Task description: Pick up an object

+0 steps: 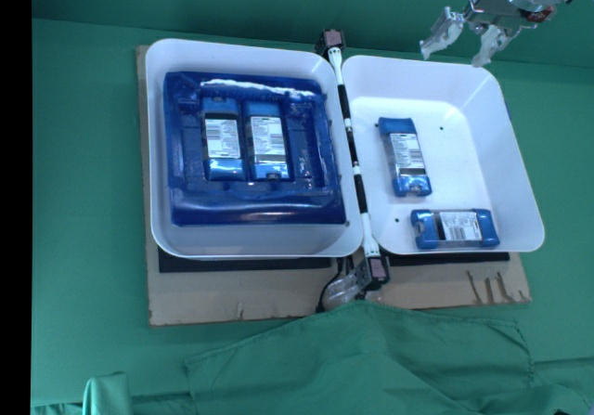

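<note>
One claw (462, 45), metal, two fingers spread apart with nothing between them, hanging at the upper right above the far rim of the right bin (520, 162). Behind it the silver wrist runs up to an orange band at the corner of the view; the arm comes in from the right at a slant.

Right bin: shallow, white, rounded corners. It holds two flat blue packs with white printed labels. The first blue pack (404, 156) lies lengthwise near the bin's left wall, tilted slightly. The second blue pack (455, 228) lies crosswise near the front wall, just beside the lower end of the first but apart from it. Both sit well apart from the claw.

Left bin (158, 125): same make, touching the right bin along a white divider bar (351, 149) with dark end fittings at far and near ends. It carries a large blue moulded tray (251, 204) that fills most of the floor. In the tray's middle recess two labelled packs (245, 146) stand side by side, touching, labels up.

Support: both bins rest on a black mat (241, 264), which sits on a sheet of brown cardboard (223, 302). The bench (83, 218) is covered in green cloth; a loose fold of green fabric (371, 357) lies over the front edge of the cardboard. The backdrop beyond the bench is also green.
</note>
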Tool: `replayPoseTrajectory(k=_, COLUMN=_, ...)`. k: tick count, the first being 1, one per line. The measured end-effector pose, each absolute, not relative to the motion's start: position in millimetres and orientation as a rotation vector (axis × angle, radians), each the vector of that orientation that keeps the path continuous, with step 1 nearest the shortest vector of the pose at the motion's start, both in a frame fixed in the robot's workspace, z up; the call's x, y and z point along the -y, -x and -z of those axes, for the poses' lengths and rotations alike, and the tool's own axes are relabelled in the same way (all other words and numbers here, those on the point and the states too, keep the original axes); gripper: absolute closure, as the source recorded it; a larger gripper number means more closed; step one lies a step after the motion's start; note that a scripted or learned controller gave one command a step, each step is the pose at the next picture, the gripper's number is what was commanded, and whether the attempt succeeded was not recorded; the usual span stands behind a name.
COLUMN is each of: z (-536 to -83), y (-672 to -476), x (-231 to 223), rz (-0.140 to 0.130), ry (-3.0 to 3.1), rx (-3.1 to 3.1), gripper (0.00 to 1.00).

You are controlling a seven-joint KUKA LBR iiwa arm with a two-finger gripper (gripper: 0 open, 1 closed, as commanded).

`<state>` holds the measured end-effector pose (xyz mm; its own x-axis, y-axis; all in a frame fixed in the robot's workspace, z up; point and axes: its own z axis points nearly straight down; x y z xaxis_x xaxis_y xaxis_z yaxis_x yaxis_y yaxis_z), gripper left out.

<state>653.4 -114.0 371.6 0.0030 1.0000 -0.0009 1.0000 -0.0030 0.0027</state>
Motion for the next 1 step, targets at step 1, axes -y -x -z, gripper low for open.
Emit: replayPoseTrajectory(k=1, z=-371.6, y=-653.4, x=114.0, rz=-0.002, ry=-2.223, rx=-2.216, gripper=0.0)
